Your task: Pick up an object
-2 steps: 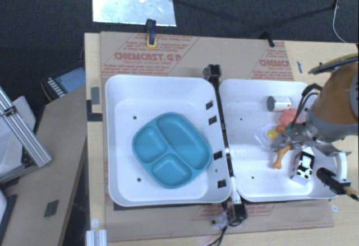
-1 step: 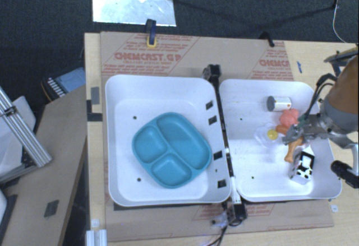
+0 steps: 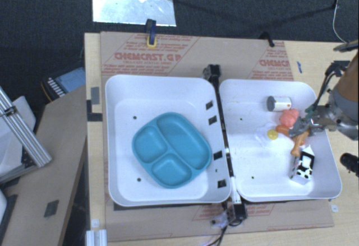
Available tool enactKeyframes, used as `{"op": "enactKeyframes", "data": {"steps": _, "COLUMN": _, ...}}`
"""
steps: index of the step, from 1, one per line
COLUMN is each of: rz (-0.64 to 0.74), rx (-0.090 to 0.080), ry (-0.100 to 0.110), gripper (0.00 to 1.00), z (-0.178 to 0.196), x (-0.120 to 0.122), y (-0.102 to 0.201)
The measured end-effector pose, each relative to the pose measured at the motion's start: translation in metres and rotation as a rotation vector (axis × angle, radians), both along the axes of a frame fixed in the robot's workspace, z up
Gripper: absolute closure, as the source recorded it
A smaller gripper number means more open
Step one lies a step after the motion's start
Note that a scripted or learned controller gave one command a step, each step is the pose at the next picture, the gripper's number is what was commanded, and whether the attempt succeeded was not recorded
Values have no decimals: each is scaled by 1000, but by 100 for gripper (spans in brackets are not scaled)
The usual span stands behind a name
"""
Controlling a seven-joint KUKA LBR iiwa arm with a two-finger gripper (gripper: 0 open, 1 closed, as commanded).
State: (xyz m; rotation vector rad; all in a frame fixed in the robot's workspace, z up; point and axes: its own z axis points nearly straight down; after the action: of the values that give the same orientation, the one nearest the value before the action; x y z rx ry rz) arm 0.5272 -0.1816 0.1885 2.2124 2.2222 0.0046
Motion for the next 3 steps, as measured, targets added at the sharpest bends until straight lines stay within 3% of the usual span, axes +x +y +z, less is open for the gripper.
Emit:
{"op": "enactKeyframes", "data": {"steps": 1, "rz": 0, "rx": 0, "ry": -1, "gripper": 100, "z": 45, "x": 7, "y": -3}}
{"op": "enactKeyframes", "data": {"steps": 3, "rz": 5, "rx": 3, "ry": 3, "gripper": 100, "z": 44, "x": 37, "y": 99}}
